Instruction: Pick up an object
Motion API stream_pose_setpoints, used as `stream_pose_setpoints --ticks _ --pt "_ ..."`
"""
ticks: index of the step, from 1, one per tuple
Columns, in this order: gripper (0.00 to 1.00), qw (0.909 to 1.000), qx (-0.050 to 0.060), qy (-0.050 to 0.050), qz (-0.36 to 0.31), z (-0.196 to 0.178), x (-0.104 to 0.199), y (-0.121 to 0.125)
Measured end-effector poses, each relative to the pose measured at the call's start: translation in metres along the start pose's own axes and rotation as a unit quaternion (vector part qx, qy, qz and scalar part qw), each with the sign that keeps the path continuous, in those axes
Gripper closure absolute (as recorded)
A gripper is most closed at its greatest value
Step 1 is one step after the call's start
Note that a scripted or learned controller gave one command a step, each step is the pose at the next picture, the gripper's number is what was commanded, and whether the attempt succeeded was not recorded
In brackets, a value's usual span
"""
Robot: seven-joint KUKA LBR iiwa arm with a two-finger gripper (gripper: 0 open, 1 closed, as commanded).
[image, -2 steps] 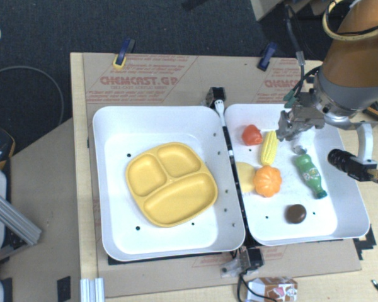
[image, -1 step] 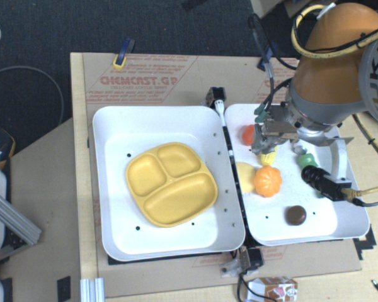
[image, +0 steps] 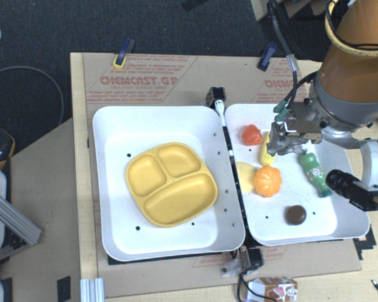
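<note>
My pincer (image: 278,145) low in right bin (image: 340,228), tips at yellow piece (image: 265,153) beside orange (image: 267,181); open or closed, cannot tell. Descent probably aims for yellow piece.

Left of my grey metal pincer (image: 278,145) sits a red piece (image: 252,134); just below it, an orange pumpkin (image: 268,181); to its right, a green bottle (image: 314,170). A brown disc (image: 295,214) lies lower. Far left, a yellow divided tray (image: 171,184).
</note>
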State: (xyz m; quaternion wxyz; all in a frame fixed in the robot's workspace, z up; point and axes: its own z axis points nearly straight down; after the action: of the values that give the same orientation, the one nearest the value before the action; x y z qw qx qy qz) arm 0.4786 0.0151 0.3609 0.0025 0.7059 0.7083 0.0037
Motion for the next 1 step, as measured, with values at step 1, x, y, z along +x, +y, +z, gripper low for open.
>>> stream_pose_setpoints --ticks 1 --pt "1.0 1.0 0.002 -0.001 0.0 -0.013 0.019 0.0013"
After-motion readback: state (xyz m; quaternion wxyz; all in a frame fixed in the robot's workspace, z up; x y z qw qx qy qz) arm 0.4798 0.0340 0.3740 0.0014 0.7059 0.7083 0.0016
